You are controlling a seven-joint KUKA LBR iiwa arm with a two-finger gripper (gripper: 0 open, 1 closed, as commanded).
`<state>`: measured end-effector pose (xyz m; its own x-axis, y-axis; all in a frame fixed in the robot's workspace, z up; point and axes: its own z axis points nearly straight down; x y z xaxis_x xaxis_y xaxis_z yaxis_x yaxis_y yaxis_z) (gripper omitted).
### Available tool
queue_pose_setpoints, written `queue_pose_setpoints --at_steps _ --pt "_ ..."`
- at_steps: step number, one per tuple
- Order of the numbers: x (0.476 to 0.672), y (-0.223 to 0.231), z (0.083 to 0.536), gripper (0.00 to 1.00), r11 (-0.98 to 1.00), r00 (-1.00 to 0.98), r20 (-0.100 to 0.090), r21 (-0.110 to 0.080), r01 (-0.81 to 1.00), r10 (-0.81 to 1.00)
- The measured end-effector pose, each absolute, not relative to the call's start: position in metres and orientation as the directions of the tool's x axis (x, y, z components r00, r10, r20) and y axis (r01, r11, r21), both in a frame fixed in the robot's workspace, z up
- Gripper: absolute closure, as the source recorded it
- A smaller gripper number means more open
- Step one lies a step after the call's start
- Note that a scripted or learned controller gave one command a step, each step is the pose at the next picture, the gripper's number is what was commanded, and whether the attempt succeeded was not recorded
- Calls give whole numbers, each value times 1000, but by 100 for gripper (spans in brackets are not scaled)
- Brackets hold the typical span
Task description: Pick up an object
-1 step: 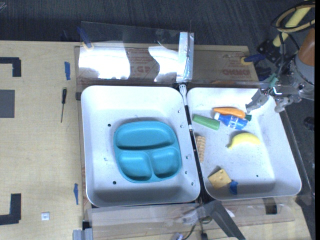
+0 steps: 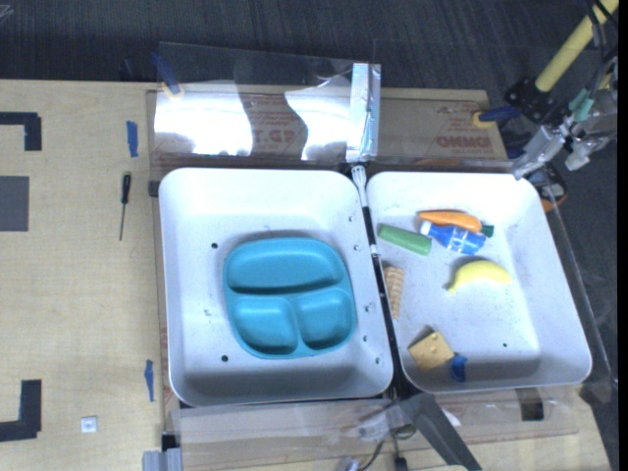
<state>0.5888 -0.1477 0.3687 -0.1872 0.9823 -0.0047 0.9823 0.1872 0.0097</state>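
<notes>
The right bin (image 2: 564, 312) holds several small objects. A green cylinder (image 2: 404, 238) lies near its left wall. An orange carrot (image 2: 448, 220) rests just above a blue bottle (image 2: 457, 236). Below them is a yellow banana (image 2: 478, 274). A waffle cone (image 2: 393, 287) lies against the left wall, and a tan wedge (image 2: 430, 348) with a small blue piece (image 2: 458, 366) sits near the front. My gripper (image 2: 546, 151) hangs at the upper right, over the bin's far right corner and apart from every object.
The left bin (image 2: 186, 214) holds a blue divided plate (image 2: 288, 293). A clear plastic sheet (image 2: 265, 116) stands behind the left bin. Cables and a yellow tube (image 2: 569, 52) crowd the top right corner. The wooden bench (image 2: 69, 292) extends to the left.
</notes>
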Motion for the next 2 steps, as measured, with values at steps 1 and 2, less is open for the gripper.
queue_pose_setpoints --at_steps 1,2 --pt "627 -95 224 0 -170 170 1 -10 985 985" --pt "614 -105 225 0 -178 178 0 -2 984 984"
